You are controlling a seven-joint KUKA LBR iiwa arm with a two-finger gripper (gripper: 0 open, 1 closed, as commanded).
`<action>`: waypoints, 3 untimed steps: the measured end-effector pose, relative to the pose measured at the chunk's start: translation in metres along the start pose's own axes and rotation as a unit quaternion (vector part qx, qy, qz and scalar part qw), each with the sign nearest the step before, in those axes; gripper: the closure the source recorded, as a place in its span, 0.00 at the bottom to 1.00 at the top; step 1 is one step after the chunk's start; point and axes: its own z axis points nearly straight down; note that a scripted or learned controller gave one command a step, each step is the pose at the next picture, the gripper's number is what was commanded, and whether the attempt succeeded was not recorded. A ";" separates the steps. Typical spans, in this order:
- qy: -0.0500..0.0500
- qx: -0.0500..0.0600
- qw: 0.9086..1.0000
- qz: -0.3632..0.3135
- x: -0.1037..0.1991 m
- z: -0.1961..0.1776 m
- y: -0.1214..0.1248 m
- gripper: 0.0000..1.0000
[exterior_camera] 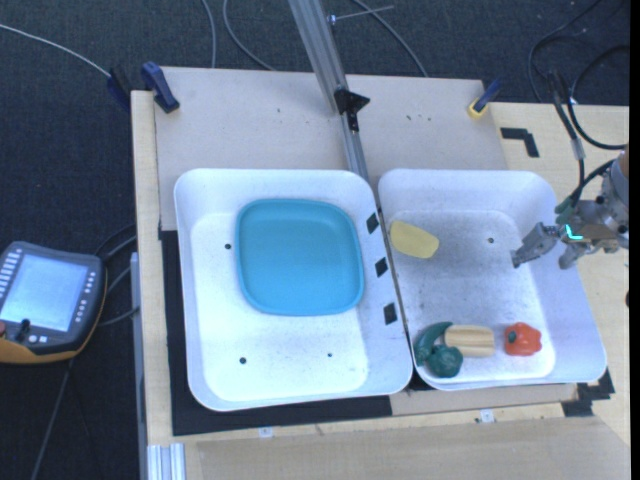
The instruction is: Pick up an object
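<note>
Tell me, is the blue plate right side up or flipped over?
Right side up: the blue plate lies flat in the left bin, raised rim around its hollow.

Dark grey carpet floor fills the top and left of the frame, black cables looping across it. My desk is pale wood board, centre frame, with blue clamps at its upper left corner and a yellow-blue clamp at upper right. A metal pole slants down from top centre. A teach pendant with lit screen lies at far left. Light is even, no hard shadows.
</note>
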 end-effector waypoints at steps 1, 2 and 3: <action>0.000 0.000 1.000 0.000 0.000 0.000 0.000 0.00; 0.000 0.002 1.000 0.000 0.007 0.044 -0.001 0.00; 0.001 0.003 1.000 0.000 0.000 0.104 -0.002 0.00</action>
